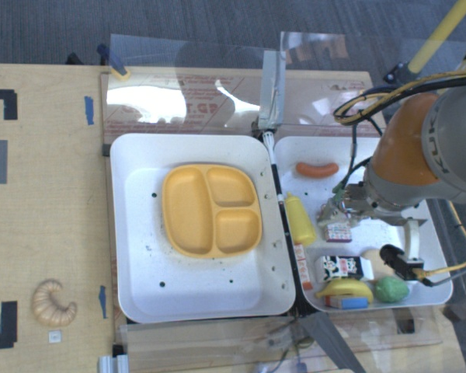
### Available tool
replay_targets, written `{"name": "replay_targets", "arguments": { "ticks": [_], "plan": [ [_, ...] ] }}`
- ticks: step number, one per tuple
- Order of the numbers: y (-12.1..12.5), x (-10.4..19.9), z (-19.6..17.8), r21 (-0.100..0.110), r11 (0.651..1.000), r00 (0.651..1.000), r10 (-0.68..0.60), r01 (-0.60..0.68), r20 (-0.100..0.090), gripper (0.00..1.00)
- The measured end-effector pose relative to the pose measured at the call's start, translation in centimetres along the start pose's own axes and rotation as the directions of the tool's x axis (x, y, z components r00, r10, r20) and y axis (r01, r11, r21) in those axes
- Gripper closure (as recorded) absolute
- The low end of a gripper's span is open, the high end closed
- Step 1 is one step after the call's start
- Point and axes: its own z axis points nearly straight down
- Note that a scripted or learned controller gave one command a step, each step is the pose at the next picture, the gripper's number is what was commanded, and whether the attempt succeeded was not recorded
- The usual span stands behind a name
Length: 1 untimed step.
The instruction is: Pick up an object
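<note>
The right-hand shallow white bin (439, 243) holds all the candidates for picking. A small orange-red sausage-shaped toy (317, 169) lies toward its far side, a yellow corn-cob-shaped toy (300, 219) lies along its left wall, and at the near edge sit a black-and-white printed carton (343, 267), a yellow banana-shaped toy (345, 288) and a round green toy (391, 289). The end effector (340, 216) hangs low over the middle of this bin, between the sausage and the carton, just right of the corn cob. Something small with a red and white pattern sits right under it, but whether that is gripped or merely lying below cannot be told, nor how the tool is set.

These look like hollow plastic play foods: probably light, stiff and smooth, so liable to slip or roll. The corn cob, nearest the tool, would best be taken across its narrow middle. The carton offers flat parallel sides, likely the surest hold.

The left-hand white bin (132, 231) carries a yellow three-compartment plastic plate (212, 209), and a beige croissant-shaped toy (53, 301) rests on the wooden worktop (39, 169) at the near left.
</note>
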Motion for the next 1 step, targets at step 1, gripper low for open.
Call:
{"name": "replay_targets", "arguments": {
  "ticks": [1],
  "plan": [
    [4.03,6.01,-8.88,0.005,0.991,0.991,0.132,-0.132,-0.004,1.00]
  ]
}}
